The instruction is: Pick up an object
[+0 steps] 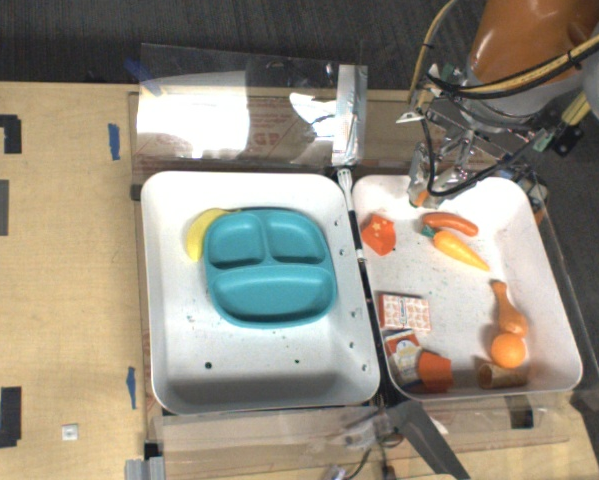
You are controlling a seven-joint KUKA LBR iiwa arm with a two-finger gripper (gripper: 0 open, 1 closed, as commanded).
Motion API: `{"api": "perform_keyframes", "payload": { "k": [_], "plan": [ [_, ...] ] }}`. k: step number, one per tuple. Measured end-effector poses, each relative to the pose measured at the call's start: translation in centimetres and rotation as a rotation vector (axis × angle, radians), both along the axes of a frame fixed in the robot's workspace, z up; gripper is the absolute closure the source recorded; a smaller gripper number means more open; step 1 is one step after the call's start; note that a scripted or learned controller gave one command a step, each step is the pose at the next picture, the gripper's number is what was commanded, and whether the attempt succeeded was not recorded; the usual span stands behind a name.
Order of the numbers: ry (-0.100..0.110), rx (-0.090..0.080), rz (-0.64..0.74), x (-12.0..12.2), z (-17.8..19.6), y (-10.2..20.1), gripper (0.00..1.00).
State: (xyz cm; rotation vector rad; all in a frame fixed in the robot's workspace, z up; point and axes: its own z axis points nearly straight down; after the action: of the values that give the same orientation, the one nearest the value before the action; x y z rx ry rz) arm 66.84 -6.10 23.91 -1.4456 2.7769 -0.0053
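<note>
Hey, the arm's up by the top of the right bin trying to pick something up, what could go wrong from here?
1. The pincer hangs near the right bin's rim, so coming down it might strike the wall.
2. The toy carrot and yellow pepper lie touching; a grasp may nudge both.
3. Loose cables dangle around the wrist and might snag.

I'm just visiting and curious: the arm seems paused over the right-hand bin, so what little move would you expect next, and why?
Probably a short drop straight down. The gripper hovers at the right bin's far edge with nothing visibly held, and the red-orange carrot-like toy lies just beside it, the nearest thing to grab.
</note>
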Motion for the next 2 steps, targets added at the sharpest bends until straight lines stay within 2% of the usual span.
{"api": "perform_keyframes", "payload": {
  "k": [2],
  "plan": [
    [0.000, -0.001, 0.284, 0.0, 0.5, 5.0, 1.00]
  ]
}}
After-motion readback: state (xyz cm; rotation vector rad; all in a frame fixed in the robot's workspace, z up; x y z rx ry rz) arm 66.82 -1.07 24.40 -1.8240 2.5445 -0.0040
